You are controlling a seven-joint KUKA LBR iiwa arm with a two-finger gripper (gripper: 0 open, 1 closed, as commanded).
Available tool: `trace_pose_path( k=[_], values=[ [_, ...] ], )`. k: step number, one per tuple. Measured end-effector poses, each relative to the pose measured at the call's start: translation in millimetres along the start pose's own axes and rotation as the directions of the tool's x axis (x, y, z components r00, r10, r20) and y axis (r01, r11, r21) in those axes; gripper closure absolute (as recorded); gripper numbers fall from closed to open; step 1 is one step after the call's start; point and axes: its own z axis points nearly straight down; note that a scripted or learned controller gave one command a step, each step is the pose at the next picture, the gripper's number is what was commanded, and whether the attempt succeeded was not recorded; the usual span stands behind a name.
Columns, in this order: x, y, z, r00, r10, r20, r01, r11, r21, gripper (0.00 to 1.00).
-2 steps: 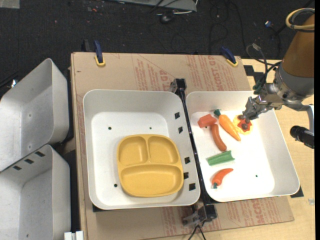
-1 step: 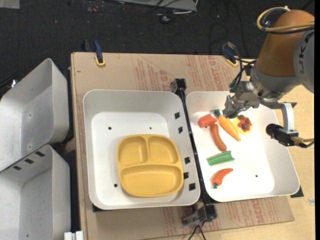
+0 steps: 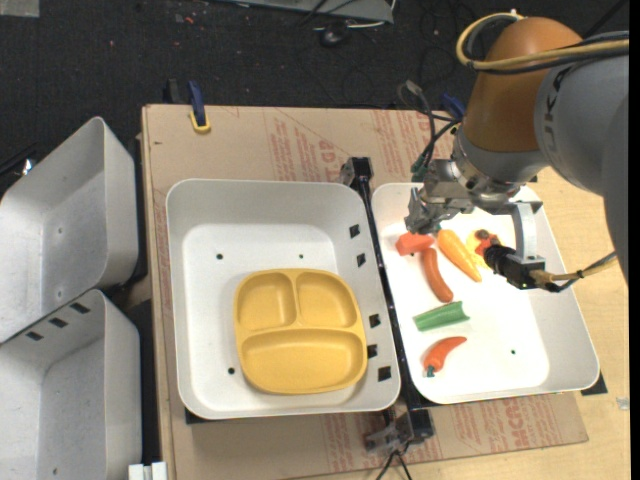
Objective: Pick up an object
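Observation:
My gripper (image 3: 424, 218) hangs over the back left of the right bin (image 3: 520, 368), just above a small red piece (image 3: 412, 242). Below that lies an orange-red sausage-shaped piece (image 3: 437, 274). To its right sits a yellow-orange carrot-like piece (image 3: 461, 253), with a small dark-and-orange item (image 3: 488, 241) beside it. Nearer the front lie a green piece (image 3: 441, 316) and a red chili pepper (image 3: 443, 352). The arm's wrist hides the fingertips from this angle.
The left bin (image 3: 200, 268) holds a yellow divided plate (image 3: 299, 330). A black clamp (image 3: 358, 171) sits at the back between the bins. Cables run beside the arm at the right bin's back and right edge. White containers (image 3: 60, 258) stand off the bench at left.

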Motion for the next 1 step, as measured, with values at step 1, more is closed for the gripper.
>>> trace_pose_path(
  k=[1],
  values=[
    [56.7, 13.3, 9.6, 1.000, -0.001, 0.000, 0.001, 1.000, -0.002, 1.00]
  ],
)
